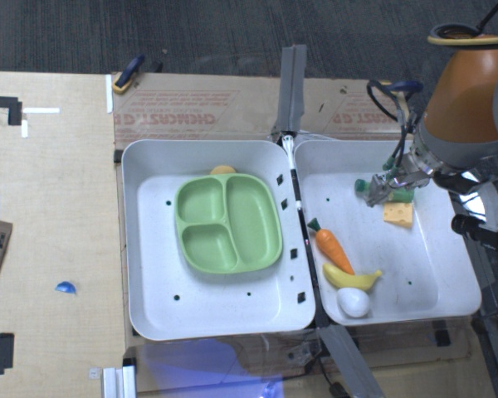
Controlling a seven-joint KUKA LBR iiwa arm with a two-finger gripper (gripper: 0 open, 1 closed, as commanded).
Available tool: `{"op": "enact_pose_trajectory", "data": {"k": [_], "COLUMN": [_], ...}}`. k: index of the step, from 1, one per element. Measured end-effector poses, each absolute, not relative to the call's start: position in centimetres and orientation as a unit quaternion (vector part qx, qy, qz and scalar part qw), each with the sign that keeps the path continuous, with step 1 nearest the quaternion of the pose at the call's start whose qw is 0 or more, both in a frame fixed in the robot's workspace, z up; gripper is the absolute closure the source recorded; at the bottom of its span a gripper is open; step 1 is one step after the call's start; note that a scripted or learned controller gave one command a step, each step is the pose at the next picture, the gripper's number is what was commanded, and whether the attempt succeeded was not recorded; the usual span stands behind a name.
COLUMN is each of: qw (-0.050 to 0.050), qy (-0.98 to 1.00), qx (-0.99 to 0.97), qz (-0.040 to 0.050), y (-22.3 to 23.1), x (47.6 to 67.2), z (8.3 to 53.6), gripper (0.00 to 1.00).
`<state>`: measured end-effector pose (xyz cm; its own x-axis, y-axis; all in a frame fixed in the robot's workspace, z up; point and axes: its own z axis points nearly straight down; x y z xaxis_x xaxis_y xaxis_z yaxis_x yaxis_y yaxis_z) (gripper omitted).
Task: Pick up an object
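Reaching in from the right, the grey arm [469, 98] with its orange band is seen above the right bin [448, 301], and the gripper [380, 191] is held low over that bin's upper middle. Just below and to the right of the gripper lies a yellow cheese wedge [398, 214], very near the gripper body but not seen between the fingers. A green item [398, 195] is visible close under the gripper; whether it is touched or gripped cannot be told. How far the gripper is open cannot be told either, as its tips are blurred against the bin floor.

Containers, largest contents first. The left bin [149, 305] bears a green divided plate [229, 222] with three compartments, lying flat near the centre. A small yellow-orange object [222, 171] is partly hidden behind the plate's far rim.

The right bin holds, along its left side, an orange carrot [334, 249] lying at a slant, with its green end toward the divider. Just below the carrot a yellow banana [353, 279] is found, touching it or nearly so. A white egg-like object [353, 303] is set against the banana's near side. These three are grouped well apart from the gripper, toward the bin's near left corner.
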<state>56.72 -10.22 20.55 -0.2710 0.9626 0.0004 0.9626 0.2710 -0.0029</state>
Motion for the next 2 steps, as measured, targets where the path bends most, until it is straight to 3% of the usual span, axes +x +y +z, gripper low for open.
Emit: {"op": "enact_pose_trajectory", "data": {"k": [1,2], "qw": [0.000,-0.001], "qy": [-0.787,-0.806], "qx": [-0.617,-0.592], "qz": [0.0010,0.0007], "y": [-3.1,-10.1], "x": [59.4,56.8], "z": [19.0,24.6], "gripper": [1.00,1.00]}}
